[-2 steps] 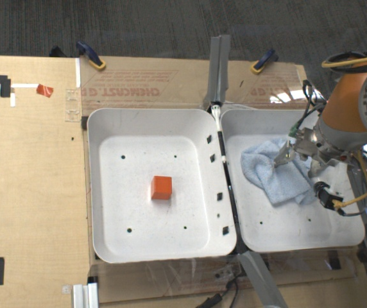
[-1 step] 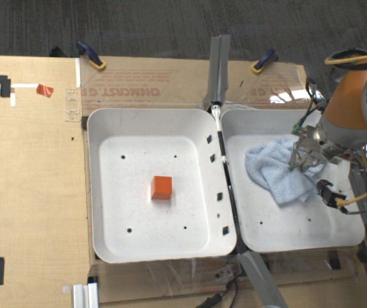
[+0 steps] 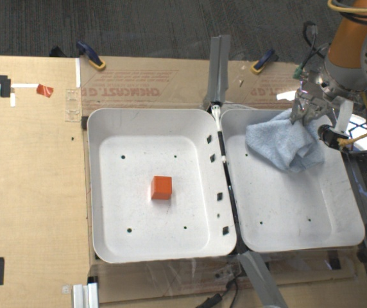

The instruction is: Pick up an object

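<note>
While the grey arm reaches in from the right, its gripper (image 3: 304, 112) sits low over the far corner of the right bin (image 3: 299, 236), with the fingers pressed into the top edge of a blue-grey cloth (image 3: 285, 144). A fold of the cloth appears pinched between the fingers, which look drawn together on it. How firm that hold is cannot be judged from above.

The cloth lies crumpled in the upper part of the right bin. It rises toward the gripper at its far right end, and the rest slumps onto the bin floor. This shape suggests the grip is at one edge so the fabric can hang free when lifted. Its long axis runs from the left side of the bin up toward the gripper, and a rounded fold droops at the lower right.

A small orange-red block (image 3: 162, 188) sits alone near the middle of the left bin (image 3: 106, 236), well apart from the gripper. Its faces are roughly square to the bin walls, and it has no clear long axis. Both bins rest on a cardboard-covered bench (image 3: 23, 191).
</note>
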You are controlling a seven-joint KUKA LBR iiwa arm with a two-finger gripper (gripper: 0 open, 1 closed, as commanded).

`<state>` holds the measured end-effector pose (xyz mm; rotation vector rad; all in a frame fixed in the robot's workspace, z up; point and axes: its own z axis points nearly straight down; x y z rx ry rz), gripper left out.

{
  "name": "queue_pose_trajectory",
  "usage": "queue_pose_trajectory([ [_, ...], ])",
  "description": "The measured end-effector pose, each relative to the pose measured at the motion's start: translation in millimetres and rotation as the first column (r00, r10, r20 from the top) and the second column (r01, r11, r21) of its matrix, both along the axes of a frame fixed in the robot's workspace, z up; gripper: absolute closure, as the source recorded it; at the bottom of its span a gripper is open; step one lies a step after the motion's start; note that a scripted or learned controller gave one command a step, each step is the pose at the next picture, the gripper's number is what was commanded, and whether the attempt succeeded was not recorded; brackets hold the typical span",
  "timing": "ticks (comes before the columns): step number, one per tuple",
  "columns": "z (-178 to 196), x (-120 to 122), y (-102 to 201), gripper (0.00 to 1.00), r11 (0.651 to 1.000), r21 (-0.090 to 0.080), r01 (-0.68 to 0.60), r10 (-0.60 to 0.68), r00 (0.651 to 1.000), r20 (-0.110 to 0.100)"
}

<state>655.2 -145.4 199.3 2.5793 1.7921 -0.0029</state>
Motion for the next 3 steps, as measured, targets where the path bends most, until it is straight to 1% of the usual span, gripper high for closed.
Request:
queue_pose_trajectory([
  [1,4.4,-2.9,56.3,1.0,1.0,0.001,-0.026,0.026,1.0,-0.003],
  [2,-4.3,3.0,33.8,1.0,1.0,0.0,-0.013,0.013,1.0,-0.002],
  [3,-9.0,2.9,56.2,1.0,0.995,0.0,-0.097,0.097,0.995,-0.004],
])
